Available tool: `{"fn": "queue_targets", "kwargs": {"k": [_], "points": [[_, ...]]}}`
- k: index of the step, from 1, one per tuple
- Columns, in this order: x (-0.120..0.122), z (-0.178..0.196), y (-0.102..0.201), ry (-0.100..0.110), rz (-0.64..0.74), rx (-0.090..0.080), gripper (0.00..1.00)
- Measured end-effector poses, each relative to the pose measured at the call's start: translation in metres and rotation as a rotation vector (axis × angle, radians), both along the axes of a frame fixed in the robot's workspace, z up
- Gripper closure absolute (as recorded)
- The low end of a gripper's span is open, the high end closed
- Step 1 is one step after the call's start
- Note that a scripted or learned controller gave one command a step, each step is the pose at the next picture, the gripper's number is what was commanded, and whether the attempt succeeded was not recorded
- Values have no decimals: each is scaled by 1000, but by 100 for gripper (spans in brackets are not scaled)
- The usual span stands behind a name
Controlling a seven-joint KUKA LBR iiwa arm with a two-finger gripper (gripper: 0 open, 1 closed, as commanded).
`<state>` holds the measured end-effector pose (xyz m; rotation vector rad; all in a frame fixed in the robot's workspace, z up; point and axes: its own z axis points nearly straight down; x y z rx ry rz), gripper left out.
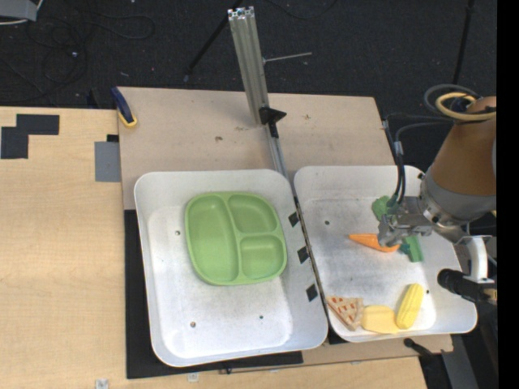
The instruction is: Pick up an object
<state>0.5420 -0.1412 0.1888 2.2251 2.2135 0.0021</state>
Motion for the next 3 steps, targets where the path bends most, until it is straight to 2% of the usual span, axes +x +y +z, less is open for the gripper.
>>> {"fn": "queue_targets", "kwargs": {"k": [1, 3], "points": [[1, 53, -1, 0, 6, 0, 100], [24, 64, 105, 4, 11, 3, 100]]}}
